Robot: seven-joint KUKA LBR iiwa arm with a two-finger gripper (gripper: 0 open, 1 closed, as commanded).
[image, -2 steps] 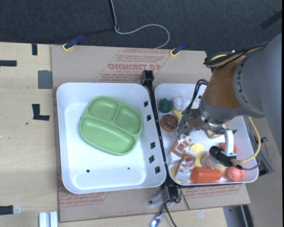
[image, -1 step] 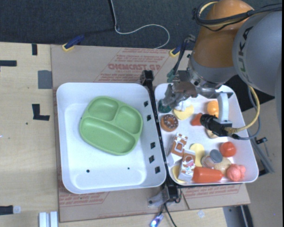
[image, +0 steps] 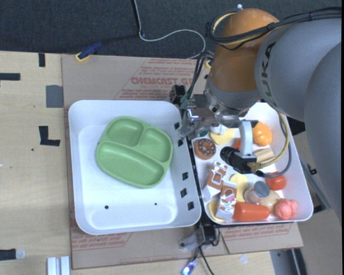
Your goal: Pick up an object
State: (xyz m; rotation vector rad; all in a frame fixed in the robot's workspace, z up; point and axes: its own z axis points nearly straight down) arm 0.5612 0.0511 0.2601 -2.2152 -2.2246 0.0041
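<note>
A pale wooden worktop (image: pixel 23 171) with a few black marks fills the left side. A sheet of brown cardboard (image: pixel 120 79) lies on it under two shallow white bins set side by side.

The left bin (image: pixel 132 213) holds one thing: a green plate (image: pixel 135 150) with three compartments, lying flat in the upper middle of the bin.

Just right of the wall shared by the two bins, the gripper (image: pixel 198 125) hangs over the upper left corner of the right bin (image: pixel 293 168). It sits beneath a grey arm (image: pixel 309 67) with an orange band (image: pixel 238 44) that comes in from the right. The wrist covers the gripper from above, so I cannot tell how wide it stands, or whether anything is in it.

The things to pick from are all crowded in the right bin.
- A brown donut (image: pixel 205 148) lies just below the gripper.
- A brown and white box (image: pixel 217 176) lies below the donut.
- A yellow piece (image: pixel 221 136) lies beside the donut, partly under the wrist.
- An orange fruit (image: pixel 262 134) sits further right, near the top.
- A red tomato (image: pixel 277 182) sits lower down.
- A long red-orange piece (image: pixel 251 212) lies along the bottom edge.
- A pink fruit (image: pixel 285 208) sits in the lower right corner, beside the long piece.
</note>
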